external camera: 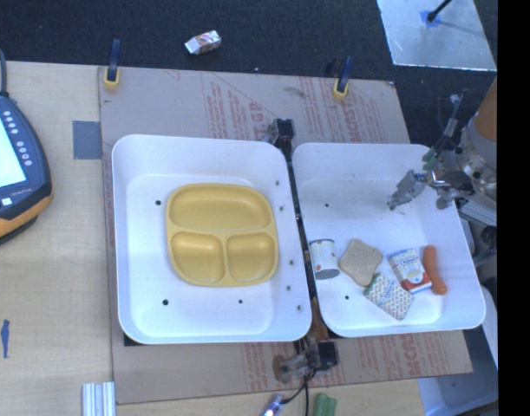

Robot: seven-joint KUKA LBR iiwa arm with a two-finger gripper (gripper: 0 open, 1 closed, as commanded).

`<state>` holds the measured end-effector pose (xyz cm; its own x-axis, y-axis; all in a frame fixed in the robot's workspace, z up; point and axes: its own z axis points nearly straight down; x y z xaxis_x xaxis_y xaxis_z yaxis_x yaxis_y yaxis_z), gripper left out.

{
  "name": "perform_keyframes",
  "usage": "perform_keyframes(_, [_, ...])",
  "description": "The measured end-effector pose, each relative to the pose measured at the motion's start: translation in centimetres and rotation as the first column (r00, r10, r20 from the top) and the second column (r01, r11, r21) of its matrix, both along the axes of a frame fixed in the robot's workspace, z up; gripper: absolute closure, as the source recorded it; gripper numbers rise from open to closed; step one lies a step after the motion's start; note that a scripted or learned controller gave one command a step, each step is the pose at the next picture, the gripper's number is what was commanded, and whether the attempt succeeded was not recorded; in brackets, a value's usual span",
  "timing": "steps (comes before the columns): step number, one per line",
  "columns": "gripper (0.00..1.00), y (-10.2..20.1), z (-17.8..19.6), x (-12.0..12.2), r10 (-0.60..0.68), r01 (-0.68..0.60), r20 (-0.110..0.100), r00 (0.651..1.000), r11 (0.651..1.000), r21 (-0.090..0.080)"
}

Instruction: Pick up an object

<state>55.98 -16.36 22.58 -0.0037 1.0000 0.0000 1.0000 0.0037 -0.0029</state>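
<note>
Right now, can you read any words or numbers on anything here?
Cardboard: red print, too faint to read.
Small carton: coloured label, too blurred to read.
Can: no print I can read.
Orange handset: screen and buttons, too small to read.
So nothing here reads.

Single fixed camera, mounted above the bench [48, 302], looking down at a slant from moderate height. Frame takes in both white bins [126, 232] whole, left of the claw [425, 187], plus dark floor [273, 16] beyond the bench's far edge. Arm enters from frame right.
</note>
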Motion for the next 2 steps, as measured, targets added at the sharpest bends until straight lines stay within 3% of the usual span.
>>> perform_keyframes(1, [0.0,5.4,-9.7,-5.0,0.001,-0.001,-0.002,1.0,1.0,0.0])
perform_keyframes(2, [0.0,-3.8,-1.8,-1.4,-0.002,0.002,0.002,1.0,1.0,-0.002])
